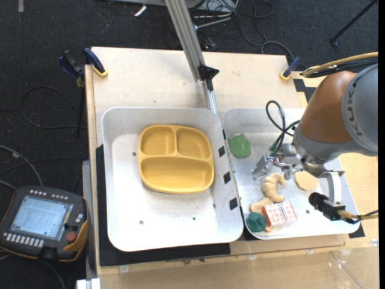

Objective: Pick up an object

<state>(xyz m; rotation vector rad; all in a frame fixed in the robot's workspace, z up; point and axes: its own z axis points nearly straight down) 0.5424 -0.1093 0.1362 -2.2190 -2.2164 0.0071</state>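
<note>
a pale bench (pixel 150 77) carries two white bins, left (pixel 120 221) and right (pixel 252 116), side by side.

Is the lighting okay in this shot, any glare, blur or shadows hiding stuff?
Camera view: lighting even and soft, with no strong glare on the bins; the yellow tray is sharp; the arm hangs over the tool, hiding part of it; the dark floor loses detail.

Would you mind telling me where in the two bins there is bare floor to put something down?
The left bin has bare floor in front of the yellow tray and along its left side. The right bin is crowded: green piece, croissant, red-and-white box and dark green piece sit near the gripper. Its far strip behind the green piece is bare.
</note>
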